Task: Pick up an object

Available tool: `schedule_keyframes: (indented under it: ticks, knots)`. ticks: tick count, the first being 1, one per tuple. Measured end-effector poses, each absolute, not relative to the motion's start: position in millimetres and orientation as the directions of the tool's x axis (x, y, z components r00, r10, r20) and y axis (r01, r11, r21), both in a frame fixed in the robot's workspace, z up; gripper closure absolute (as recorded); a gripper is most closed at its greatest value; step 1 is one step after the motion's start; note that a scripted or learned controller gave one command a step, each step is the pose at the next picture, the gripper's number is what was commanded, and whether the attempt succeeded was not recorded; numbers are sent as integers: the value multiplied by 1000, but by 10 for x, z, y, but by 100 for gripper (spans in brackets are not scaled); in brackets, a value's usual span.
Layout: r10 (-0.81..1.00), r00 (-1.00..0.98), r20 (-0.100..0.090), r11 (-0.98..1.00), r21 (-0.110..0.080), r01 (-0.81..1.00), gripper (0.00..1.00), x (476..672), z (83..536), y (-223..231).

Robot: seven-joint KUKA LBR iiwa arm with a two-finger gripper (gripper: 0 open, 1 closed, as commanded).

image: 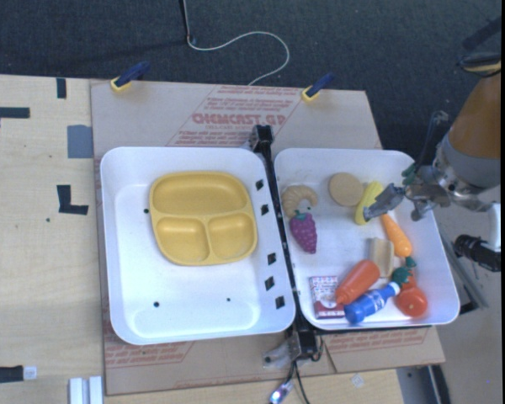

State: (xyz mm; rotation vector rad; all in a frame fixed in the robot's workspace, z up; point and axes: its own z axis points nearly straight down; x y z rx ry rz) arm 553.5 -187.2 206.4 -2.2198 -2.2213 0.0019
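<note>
My gripper hangs over the right side of the right bin, its two fingers spread open with nothing between them. One dark finger lies across a yellow banana. Just below the gripper sits a small orange carrot. Other toys in this bin are a tan round cookie, a croissant, purple grapes, an orange-red pepper, a blue bottle, a red tomato and a wooden block.
The left bin holds a yellow divided plate. A red and white card lies at the right bin's front. The grey arm with its orange band comes in over the right rim.
</note>
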Motion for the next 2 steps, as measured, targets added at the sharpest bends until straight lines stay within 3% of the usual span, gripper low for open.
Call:
schedule_keyframes:
  ticks: [1, 2]
  knots:
    - [1000, 0, -1, 0, -5, 1000, 0, 5929, 979, -2246]
    - [1000, -4, -1, 4, 4, 1000, 0, 6624, 837, -2221]
